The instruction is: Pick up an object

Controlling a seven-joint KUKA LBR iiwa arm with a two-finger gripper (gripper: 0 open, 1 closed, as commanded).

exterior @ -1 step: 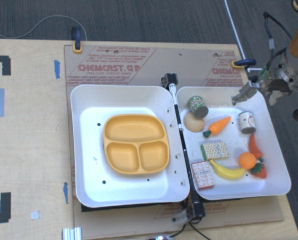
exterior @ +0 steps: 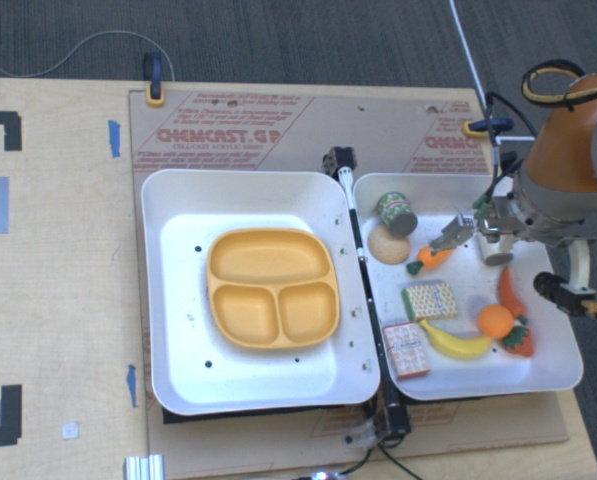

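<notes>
Right, my claw (exterior: 456, 234) hangs open over the right bin (exterior: 568, 373), fingers spread, just above the small carrot (exterior: 433, 259).

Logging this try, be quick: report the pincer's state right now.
Pincer: over the right bin, just above the small carrot; nothing seen between its fingers, and whether it is open or closed cannot be told.

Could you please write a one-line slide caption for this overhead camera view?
KUKA arm's gripper poised over the right bin of toy food, near a small carrot; left bin holds a yellow divided plate.
</notes>
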